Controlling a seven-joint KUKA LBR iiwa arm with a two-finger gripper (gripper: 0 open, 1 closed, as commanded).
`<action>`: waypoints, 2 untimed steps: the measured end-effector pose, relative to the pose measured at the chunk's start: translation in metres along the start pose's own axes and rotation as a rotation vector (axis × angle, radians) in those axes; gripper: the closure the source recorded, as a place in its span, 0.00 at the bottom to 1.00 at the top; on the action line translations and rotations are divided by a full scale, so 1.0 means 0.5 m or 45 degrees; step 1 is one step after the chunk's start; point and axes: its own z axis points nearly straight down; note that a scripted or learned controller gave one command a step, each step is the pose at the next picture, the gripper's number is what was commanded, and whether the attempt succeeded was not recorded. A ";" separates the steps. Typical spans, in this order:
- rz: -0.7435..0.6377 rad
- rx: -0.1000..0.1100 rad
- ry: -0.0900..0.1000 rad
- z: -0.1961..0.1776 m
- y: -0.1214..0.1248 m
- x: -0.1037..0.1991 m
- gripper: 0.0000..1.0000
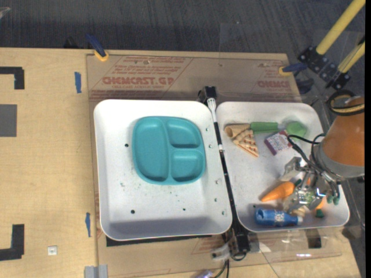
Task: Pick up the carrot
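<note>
One relation governs the coming move: the carrot lies just to the camera view's left of the gripper, at the fingertips or touching them, in the lower middle of the right bin; its long axis runs at a slant, the narrow tip pointing down and left toward the bin's centre, the thicker end rising toward the tool. The arm, marked by its orange band, enters from the right edge, so the gripper meets the thick end first. The gripper's metal parts are tangled with cables in this view, and whether it is spread or closed on anything cannot be told; the carrot may be pinched at its thick end, but the view does not settle it. The carrot is bright orange, short, tapered and smooth, probably a toy. A blue object lies just below it, near the bin's front wall; a waffle cone, a green piece and a purple packet lie well apart, toward the far wall. The left bin bears a teal divided plate.
</note>
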 end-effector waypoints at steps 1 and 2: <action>-0.076 -0.002 -0.022 -0.003 0.115 0.033 0.00; 0.115 0.021 -0.030 -0.006 0.128 0.037 0.00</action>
